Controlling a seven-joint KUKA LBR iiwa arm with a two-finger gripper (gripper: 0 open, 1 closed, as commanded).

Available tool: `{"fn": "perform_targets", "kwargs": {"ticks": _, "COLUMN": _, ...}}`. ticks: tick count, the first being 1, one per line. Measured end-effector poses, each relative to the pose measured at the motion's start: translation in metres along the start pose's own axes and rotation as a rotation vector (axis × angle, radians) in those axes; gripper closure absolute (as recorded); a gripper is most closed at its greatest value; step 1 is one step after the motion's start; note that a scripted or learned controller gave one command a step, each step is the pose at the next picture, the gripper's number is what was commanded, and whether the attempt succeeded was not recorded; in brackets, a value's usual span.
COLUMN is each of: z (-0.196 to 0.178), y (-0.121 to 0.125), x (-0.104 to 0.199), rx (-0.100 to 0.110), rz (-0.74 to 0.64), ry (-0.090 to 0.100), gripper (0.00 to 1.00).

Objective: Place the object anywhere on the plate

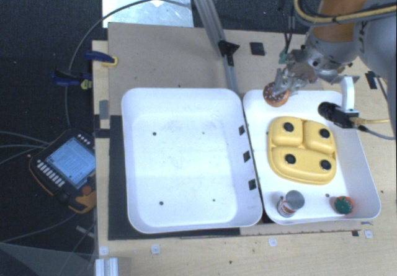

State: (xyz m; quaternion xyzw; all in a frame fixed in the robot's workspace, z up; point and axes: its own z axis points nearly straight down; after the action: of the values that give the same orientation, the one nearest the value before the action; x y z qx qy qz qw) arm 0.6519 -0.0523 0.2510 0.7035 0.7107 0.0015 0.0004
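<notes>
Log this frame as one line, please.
gripper: at right bin's far-left corner, on brown round object | yellow plate: mid-bin, bare | can, green ball: near edge

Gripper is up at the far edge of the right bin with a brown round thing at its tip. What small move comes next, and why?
Probably carry toward the near side, over the yellow plate, then lower. The gripper appears to hold the donut at its fingertips above the right bin's far left corner, and the plate lies just nearer the camera, so a short shift would put the donut above it.
</notes>
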Motion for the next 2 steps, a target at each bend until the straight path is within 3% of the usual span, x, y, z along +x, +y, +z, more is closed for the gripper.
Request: {"fn": "perform_targets", "kwargs": {"ticks": 2, "z": 0.009, "y": -0.025, "x": 0.106, "rx": 0.003, "rz": 0.0, "ry": 0.0, "gripper": 1.0}}
